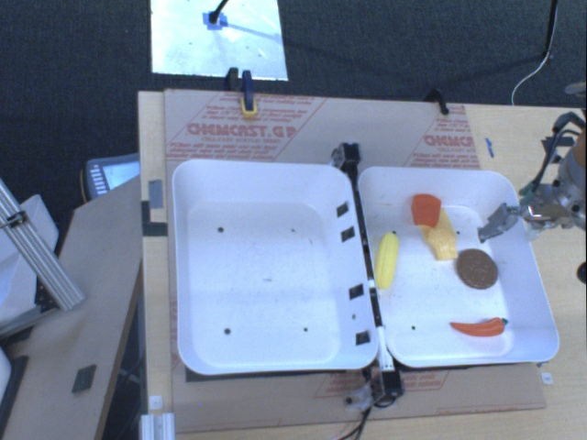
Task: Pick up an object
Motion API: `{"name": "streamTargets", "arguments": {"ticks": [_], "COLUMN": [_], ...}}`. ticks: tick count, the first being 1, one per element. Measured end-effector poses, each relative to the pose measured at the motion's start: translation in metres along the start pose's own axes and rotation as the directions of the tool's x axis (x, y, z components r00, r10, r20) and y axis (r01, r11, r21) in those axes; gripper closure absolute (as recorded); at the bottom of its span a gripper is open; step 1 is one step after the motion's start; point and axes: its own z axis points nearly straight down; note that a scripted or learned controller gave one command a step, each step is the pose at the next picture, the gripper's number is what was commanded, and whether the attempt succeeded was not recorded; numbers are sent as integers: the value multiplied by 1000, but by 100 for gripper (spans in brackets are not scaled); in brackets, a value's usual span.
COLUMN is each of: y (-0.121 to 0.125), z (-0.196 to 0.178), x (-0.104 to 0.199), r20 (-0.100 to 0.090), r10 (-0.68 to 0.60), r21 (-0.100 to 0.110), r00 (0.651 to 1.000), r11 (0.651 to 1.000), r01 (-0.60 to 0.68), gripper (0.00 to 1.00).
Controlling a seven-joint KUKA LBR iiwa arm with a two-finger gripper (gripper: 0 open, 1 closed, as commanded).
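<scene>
The right bin (pixel 535 273) holds several objects. A yellow banana-shaped piece (pixel 387 259) lies near its left wall. An orange-red block (pixel 425 209) sits at the back, touching a pale yellow piece (pixel 442 238). A brown round disc (pixel 477 269) lies just right of them, and a red chili pepper (pixel 478 327) rests near the front. My gripper (pixel 500 221) hangs over the bin's right side, a little behind and to the right of the disc, with nothing seen in it.
The left bin (pixel 266 273) stands beside the right one, with black clips (pixel 353 236) along the shared wall. A cardboard sheet (pixel 275 126) lies under both bins. A grey panel (pixel 218 26) sits at the back left.
</scene>
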Motion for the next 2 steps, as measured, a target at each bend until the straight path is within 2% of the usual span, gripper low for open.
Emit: {"name": "streamTargets", "arguments": {"ticks": [1,2], "y": [19,48], "z": [-23,-10], "x": [-4,-4], "r20": [1,2], "r10": [-2,-3], "r21": [-4,-3], "r00": [1000,1000], "r11": [1000,1000], "r01": [2,3], "gripper": [0,0]}}
